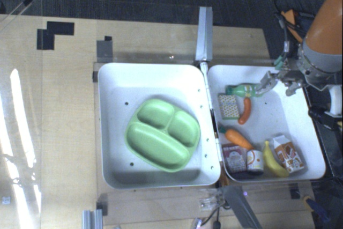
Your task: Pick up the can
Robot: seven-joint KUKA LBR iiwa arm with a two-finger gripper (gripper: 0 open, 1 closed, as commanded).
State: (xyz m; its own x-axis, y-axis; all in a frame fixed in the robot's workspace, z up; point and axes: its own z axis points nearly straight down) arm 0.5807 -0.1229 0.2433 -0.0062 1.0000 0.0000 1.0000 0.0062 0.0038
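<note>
I am reaching in over the far right corner of the shallow white right-hand bin [316, 166], and my two-finger gripper [283, 83] is hovering near that bin's back wall; whether it is open or closed I cannot tell. Well to my left, the shallow white left-hand bin [115, 115] is holding a light green moulded plastic tray with three compartments [163, 133]. Just beside my gripper on the left, a green plastic bottle [242, 90] is lying on its side, with an orange-red sausage [245, 111] and a small speckled packet [229, 106] just below it. Nearer the front, an orange carrot [237, 138] is lying tilted. At the front wall, well apart from my gripper, a small cylindrical can with a pale end and dark red label [255, 160] is lying on its side, between a dark red printed packet [235, 159] and a yellow banana [274, 161]. A small white and brown carton [288, 153] is sitting just right of the banana.
</note>
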